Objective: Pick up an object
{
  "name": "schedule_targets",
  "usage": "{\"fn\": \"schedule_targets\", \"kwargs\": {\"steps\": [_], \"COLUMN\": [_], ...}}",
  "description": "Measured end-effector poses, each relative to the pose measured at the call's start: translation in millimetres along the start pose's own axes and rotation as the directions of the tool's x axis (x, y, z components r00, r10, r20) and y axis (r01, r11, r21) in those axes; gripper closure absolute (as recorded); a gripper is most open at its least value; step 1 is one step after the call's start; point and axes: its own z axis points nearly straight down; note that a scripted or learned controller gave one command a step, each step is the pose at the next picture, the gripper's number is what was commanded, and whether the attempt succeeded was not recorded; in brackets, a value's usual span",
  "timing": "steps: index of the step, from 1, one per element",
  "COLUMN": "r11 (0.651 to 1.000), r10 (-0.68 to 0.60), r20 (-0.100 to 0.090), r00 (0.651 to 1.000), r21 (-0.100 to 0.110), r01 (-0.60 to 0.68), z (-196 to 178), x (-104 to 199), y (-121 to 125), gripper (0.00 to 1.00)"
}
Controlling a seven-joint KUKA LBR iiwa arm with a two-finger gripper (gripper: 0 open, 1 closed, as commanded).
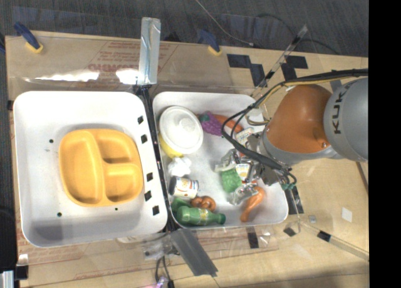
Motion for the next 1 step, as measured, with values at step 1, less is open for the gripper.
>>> {"fn": "schedule_targets", "kwargs": {"steps": [1], "r11": [0.997], "r10": [-0.081], "r20": [0.000], "r00": [0.997], "r21": [0.000], "r01": [0.081], "z": [0.4], "x": [19.5], "y": [48.1], "gripper": [0.00]}}
